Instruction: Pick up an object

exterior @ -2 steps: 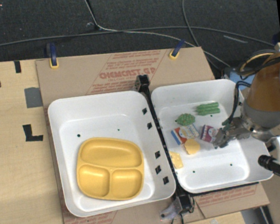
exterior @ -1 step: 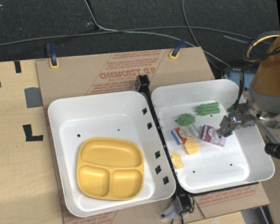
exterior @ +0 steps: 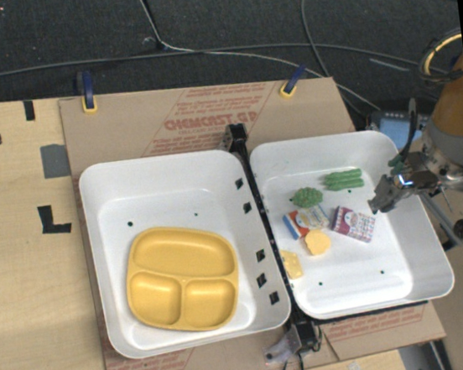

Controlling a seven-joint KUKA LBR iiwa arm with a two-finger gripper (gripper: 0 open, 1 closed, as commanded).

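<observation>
Several small items lie just left of the gripper [exterior: 386,199] in the right bin [exterior: 421,277]: a purple-and-white packet [exterior: 353,225] nearest, then a yellow piece [exterior: 318,244] and green toy broccoli [exterior: 307,198]. Whether the gripper is clenched or released, I cannot tell. Far left sits a yellow divided plate [exterior: 182,278].

Bins: two, white, side by side, the left [exterior: 103,239] and the right [exterior: 420,269]. Tray [exterior: 182,277]: one, yellow, with three compartments, in the left bin. Small items in the right bin: six. These were one green ruffled piece [exterior: 307,197]; one green oblong piece [exterior: 343,179]; one blue-and-red packet [exterior: 297,223]; one purple-and-white packet [exterior: 353,224]; one round yellow piece [exterior: 318,243]; one pale yellow piece [exterior: 291,263] against the left wall. Clamps on the cardboard's far edge: two, one [exterior: 87,96] at the left, one [exterior: 292,81] at the right. Cardboard sheet [exterior: 205,116]: one, under both bins.
</observation>
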